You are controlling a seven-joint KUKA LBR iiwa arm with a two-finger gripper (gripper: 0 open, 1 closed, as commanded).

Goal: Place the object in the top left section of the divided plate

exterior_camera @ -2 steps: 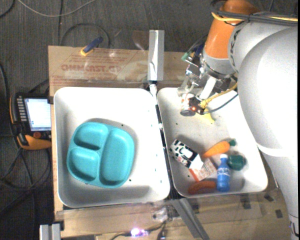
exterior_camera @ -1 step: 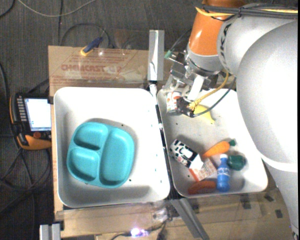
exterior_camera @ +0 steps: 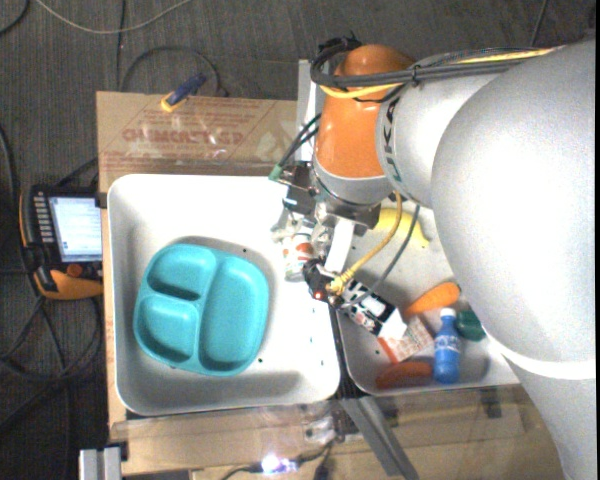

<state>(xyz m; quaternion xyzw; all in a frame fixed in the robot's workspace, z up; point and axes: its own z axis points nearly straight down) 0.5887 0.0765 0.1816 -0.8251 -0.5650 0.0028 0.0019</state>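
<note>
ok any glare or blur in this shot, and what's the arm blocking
Camera view: the near arm is a big, soft, bright mass covering much of the right bin; glare sits at the bottom edge near the bench frame; the plate in the left bin is sharp and evenly lit, with soft shadow under its rim.

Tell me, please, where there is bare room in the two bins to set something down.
Left bin: bare floor above the teal divided plate and along the front wall. The plate's sections are bare too. Right bin: crowded with a blue bottle, orange items and the arm overhead.
</note>
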